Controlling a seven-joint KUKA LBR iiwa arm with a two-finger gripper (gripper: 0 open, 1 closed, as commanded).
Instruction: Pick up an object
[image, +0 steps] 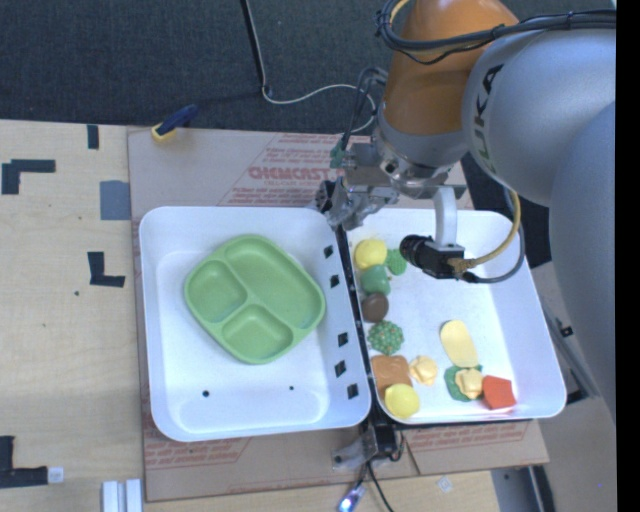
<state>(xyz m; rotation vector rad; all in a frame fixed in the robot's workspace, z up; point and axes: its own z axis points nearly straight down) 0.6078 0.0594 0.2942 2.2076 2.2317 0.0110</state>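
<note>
Gripper: my gripper (345, 208) is hovering at the far end of the wall between the two bins; I cannot tell how my jaws are standing.
Nearest piece: the round yellow toy lemon (370, 252) is lying just beside me in the right white bin (520, 300), too round for a long axis.
Long one: the pale yellow oval toy piece (459, 343) is lying mid-bin, its long axis running from far to near, tilted slightly right.
Others: a brown ball (375, 306), a green knobbly toy broccoli (386, 336), an orange block (498, 392).
Left white bin (160, 300): a green divided plastic tray (254, 297) is resting there at a slant.
Surface: brown cardboard sheet (240, 170) on a pale wooden bench (60, 330).
</note>
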